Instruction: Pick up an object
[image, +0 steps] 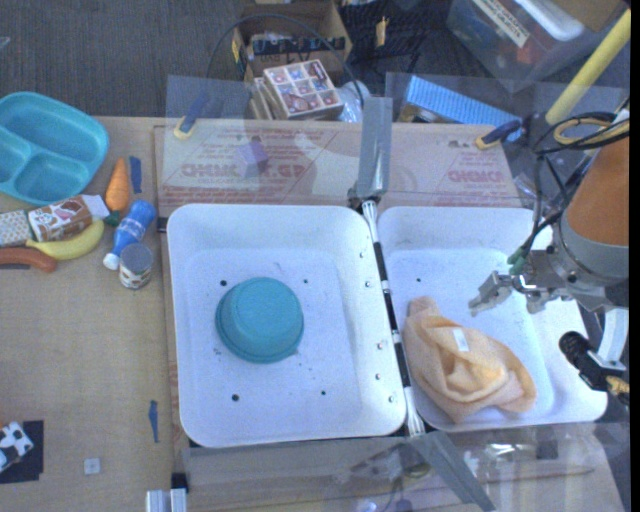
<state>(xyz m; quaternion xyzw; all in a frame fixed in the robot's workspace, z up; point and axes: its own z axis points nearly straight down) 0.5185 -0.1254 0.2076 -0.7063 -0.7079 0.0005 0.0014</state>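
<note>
- The gripper (492, 291) hangs over the right bin (432, 236), fingers slightly parted with nothing between them, touching nothing.
- An orange cloth (462, 362) lies crumpled below it, near the bin's front.
- A teal bowl (259, 318) sits upside down in the left bin (200, 240).

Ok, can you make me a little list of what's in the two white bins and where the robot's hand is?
left bin: holds a teal bowl, upside down, near the middle
right bin: holds a crumpled orange cloth with a small white tag, at the near end
hand: over the right bin, above and just right of the cloth, apart from it
held in hand: nothing visible
arm: reaches in from the right, orange band above the wrist
outside the bins: toy carrot, banana and a blue divided tray on the bench to the left
</note>
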